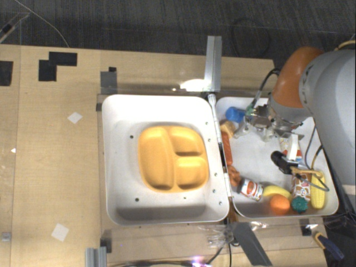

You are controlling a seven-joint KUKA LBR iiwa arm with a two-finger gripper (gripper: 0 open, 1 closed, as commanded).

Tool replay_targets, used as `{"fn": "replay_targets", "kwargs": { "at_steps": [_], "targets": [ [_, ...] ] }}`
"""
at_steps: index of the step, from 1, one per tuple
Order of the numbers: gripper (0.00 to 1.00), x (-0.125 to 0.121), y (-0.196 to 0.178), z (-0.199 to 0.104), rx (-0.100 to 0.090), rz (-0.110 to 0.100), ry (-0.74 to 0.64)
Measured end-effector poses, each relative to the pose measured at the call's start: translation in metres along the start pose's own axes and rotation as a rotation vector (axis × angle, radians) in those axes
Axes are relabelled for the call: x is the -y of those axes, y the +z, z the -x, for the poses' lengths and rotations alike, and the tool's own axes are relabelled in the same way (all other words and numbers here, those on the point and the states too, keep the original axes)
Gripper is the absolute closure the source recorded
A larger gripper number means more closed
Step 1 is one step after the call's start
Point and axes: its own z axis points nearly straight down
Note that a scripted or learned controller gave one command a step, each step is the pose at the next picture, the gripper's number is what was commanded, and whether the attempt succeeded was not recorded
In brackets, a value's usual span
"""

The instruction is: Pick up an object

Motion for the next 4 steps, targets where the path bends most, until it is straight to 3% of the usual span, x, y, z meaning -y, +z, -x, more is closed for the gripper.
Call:
{"fn": "replay_targets", "kwargs": {
  "at_steps": [1, 2, 3, 4],
  "targets": [
    [1.0, -0.002, -0.01, 0.0, 0.002, 0.002, -0.009],
    [1.0, 0.039, -0.002, 0.025, 0.0, 0.003, 0.161],
    [0.0, 0.04, -0.001, 0.025, 0.001, 0.002, 0.16],
    [0.0, -0.024, 0.002, 0.043, 0.001, -0.007, -0.04]
  ]
}}
